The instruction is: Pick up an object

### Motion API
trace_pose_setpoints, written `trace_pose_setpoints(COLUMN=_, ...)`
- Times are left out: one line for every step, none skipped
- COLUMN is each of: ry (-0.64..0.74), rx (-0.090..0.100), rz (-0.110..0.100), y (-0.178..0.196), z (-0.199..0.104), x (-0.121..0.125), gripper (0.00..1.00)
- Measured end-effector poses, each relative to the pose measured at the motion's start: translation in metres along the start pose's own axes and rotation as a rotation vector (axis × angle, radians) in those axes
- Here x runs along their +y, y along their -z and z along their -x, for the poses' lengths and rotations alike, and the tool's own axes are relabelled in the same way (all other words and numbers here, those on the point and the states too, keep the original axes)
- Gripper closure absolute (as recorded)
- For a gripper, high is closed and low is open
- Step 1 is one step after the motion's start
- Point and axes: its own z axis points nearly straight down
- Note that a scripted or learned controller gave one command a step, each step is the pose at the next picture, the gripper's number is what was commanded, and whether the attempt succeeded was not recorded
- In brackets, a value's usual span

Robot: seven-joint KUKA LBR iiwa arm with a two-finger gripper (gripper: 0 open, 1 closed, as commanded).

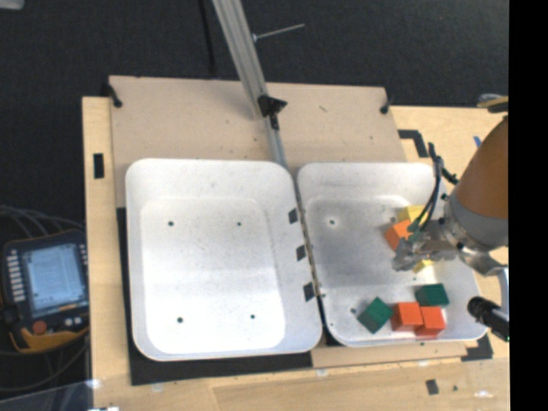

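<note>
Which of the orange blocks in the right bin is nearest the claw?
The orange block lying alone, right beside the claw near a yellow block. The other two orange blocks sit together at the bin's near edge, between two green blocks.

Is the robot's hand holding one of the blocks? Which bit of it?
It cannot be told. The gripper is down among an orange block and yellow blocks in the right bin, hiding any hold.

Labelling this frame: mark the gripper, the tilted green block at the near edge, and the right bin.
gripper (411, 253): camera view, midway between its fingertips.
tilted green block (374, 314): camera view, middle of its top face.
right bin (342, 187): camera view, bare floor near its far rim.
</note>
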Motion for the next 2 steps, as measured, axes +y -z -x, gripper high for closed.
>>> trace_pose_setpoints(ry=0.001, rx=0.0, rz=0.0, y=0.047, z=0.001, x=0.003, gripper=1.0)
trace_pose_setpoints(ry=0.005, rx=0.003, rz=-0.006, y=0.046, z=-0.043, x=0.029, gripper=1.0)
